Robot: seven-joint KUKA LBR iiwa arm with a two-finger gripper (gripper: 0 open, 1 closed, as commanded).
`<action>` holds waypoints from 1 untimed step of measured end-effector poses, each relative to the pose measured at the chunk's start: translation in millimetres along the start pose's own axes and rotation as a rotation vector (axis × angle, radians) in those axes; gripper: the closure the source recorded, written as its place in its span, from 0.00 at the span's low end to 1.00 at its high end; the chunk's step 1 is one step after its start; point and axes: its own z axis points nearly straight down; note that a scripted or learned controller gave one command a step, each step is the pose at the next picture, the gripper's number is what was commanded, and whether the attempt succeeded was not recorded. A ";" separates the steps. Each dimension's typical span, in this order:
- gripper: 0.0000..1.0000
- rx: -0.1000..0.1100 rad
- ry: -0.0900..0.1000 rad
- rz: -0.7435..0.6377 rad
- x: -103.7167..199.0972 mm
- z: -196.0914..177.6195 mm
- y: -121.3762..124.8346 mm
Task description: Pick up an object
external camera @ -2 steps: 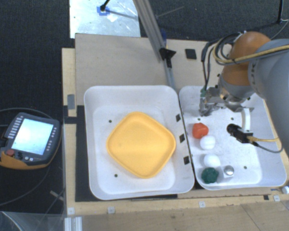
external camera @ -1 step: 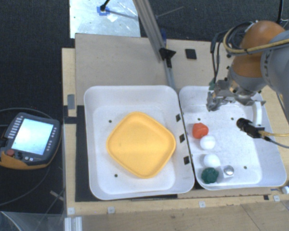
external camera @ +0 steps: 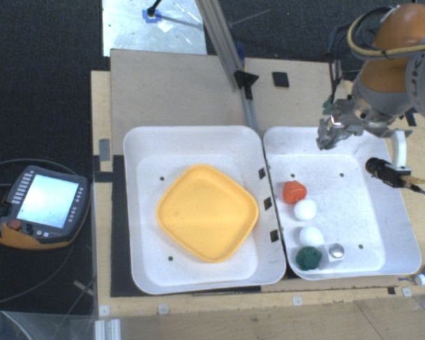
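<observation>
The right bin (external camera: 382, 257) holds a row of small objects near its left wall: a red ball (external camera: 294, 191), a white ball (external camera: 305, 210), a second white ball (external camera: 311, 234), a dark green ball (external camera: 309, 258) and a small silver cylinder (external camera: 336, 251). My gripper (external camera: 331, 136) hangs over the far edge of the right bin, well behind the red ball and apart from every object. I see nothing held in it. A yellow square plate (external camera: 207, 212) lies in the left bin (external camera: 138, 190).
A slanted metal pole (external camera: 223, 34) rises behind the bins, near their shared wall. A small black square (external camera: 280, 79) lies on the board behind the right bin. A teach pendant (external camera: 39, 205) rests off the bench at left.
</observation>
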 end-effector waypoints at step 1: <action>1.00 0.002 0.000 0.000 -0.2 -35.5 0.9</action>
